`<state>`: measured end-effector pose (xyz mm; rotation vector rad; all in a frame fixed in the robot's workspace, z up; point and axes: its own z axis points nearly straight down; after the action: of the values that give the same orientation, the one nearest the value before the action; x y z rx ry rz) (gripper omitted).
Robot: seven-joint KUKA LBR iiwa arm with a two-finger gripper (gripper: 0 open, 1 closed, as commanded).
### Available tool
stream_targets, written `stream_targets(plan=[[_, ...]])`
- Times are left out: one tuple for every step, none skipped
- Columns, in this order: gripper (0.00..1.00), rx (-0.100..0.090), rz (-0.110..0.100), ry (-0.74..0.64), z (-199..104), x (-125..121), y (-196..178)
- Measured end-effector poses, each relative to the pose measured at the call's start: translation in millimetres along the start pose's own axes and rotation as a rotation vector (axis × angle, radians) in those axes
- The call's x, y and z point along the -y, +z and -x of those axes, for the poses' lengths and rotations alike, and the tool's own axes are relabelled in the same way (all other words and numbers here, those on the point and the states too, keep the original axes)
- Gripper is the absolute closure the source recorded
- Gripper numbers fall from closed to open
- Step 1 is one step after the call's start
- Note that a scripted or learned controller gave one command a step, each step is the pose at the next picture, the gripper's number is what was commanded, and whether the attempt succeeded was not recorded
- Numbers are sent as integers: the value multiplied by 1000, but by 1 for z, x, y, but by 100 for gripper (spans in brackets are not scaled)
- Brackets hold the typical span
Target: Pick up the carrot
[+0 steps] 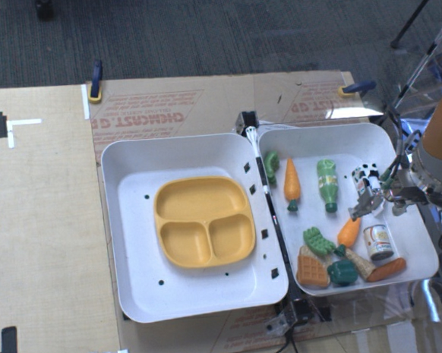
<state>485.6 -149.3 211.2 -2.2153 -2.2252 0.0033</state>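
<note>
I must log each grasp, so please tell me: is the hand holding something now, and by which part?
It cannot be told. The hand sits at the upper end of a small orange piece in the right bin, while the carrot lies apart, untouched.

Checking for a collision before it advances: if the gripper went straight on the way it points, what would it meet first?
The gripper points down-left; first in line looks like the small orange carrot just below its tip, though depth is unclear.

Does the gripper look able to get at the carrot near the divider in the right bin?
Probably yes. The carrot lies alone on the bin floor, apart from the green bottle, with nothing on top. The gripper is farther right, above another orange piece.
</note>
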Motion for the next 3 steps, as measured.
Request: stream_targets(plan=[[0, 1, 3, 52, -21, -50, 119], [0, 0, 4, -116, 32, 5, 119], [0, 3, 3, 52, 34, -46, -37]])
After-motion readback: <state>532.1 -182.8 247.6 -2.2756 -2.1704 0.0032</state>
